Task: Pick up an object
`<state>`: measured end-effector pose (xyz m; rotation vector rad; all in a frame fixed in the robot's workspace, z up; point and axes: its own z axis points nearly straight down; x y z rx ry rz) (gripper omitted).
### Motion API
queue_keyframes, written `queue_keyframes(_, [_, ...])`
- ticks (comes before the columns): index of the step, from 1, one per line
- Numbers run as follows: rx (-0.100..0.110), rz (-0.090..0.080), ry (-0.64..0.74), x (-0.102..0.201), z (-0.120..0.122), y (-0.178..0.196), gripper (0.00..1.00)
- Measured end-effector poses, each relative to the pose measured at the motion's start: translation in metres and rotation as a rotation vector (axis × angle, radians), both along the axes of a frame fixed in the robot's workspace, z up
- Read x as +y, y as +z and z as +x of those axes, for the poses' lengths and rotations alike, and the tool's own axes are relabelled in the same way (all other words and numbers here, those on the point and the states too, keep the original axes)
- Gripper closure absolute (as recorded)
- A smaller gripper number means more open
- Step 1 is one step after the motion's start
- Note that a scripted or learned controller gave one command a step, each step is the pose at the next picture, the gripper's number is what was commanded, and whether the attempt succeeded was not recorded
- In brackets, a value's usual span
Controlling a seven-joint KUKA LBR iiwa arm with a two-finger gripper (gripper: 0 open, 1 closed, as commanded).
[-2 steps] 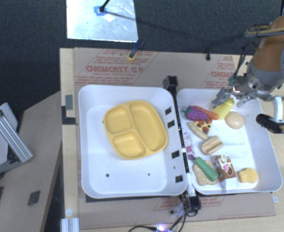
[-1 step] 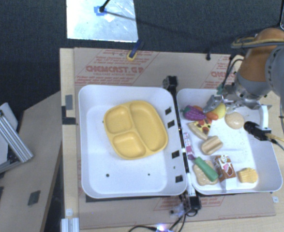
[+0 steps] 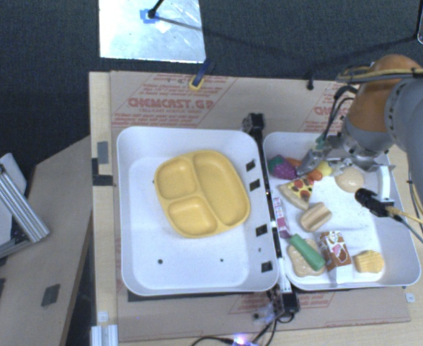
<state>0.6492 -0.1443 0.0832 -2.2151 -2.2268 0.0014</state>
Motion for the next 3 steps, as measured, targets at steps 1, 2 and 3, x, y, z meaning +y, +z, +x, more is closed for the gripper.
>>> queue_keyframes(1, [0.014, 0.004, 0.002, 0.0, -0.002, 0.011, 1.0])
queue_keyframes(2, [-0.01, -0.001, -0.001, -0.002, 0.005, 0.075, 1.0])
queue_keyframes(3, [-0.009, -0.001, 0.0, -0.007, 0.008, 0.121, 1.0])
